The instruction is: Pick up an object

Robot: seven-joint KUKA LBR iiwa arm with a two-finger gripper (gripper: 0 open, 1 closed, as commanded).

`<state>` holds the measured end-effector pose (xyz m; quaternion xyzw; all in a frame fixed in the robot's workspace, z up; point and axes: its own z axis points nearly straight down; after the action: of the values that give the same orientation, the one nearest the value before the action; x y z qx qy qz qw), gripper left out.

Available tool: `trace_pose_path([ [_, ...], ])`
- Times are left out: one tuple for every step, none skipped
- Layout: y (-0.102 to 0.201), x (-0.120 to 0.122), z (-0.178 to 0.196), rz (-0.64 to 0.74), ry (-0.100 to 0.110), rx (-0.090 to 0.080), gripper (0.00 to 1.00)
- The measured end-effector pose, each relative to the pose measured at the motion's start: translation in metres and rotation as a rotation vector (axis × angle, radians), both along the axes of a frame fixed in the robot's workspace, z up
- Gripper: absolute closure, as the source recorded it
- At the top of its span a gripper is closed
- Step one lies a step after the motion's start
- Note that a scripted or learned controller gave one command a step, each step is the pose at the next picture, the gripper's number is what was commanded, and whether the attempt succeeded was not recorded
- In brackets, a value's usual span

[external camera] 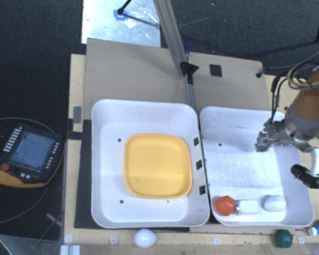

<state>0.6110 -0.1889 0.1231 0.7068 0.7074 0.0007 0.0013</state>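
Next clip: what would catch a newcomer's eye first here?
The square yellow plastic plate lying in the middle of the left white bin stands out most. Next, the small orange-red ball at the near edge of the right white bin, with the grey gripper above that bin's far right part.

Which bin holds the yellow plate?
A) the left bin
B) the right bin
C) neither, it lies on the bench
A: the yellow plate lies flat in the middle of the left bin, while the right bin holds small items along its near edge.
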Motion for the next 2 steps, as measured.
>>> trace_pose_path([
  [-0.004,0.003,0.043,0.0,-0.002,0.0,1.0],
  [-0.004,0.004,0.093,0.0,-0.002,0.0,1.0],
])
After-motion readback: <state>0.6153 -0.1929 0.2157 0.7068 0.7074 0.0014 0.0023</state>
